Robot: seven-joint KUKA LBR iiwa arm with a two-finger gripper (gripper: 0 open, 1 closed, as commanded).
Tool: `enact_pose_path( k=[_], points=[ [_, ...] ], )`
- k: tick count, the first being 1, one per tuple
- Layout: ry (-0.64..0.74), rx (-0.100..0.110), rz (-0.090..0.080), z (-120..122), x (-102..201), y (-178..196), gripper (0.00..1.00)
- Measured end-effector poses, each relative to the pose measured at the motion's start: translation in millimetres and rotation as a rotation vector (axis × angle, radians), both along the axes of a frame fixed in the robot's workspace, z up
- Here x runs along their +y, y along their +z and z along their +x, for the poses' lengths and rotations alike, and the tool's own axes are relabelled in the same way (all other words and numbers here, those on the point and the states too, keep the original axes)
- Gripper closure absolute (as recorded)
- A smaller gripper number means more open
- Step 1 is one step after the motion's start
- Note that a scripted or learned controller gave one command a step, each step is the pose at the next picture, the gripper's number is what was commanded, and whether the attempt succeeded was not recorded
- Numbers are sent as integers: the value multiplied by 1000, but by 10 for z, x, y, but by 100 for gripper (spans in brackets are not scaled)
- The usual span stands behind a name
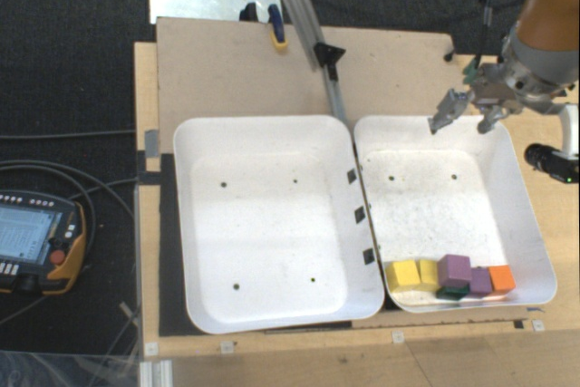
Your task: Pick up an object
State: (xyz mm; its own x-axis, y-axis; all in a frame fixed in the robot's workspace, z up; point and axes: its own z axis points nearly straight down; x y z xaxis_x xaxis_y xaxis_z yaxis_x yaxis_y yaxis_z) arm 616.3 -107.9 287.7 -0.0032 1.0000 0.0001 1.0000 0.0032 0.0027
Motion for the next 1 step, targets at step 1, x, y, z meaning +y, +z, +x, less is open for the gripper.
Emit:
enact_pose_path(
  k=[1],
  points=[
    [-6, 4, 0, -780, -118, -4, 0]
  ],
)
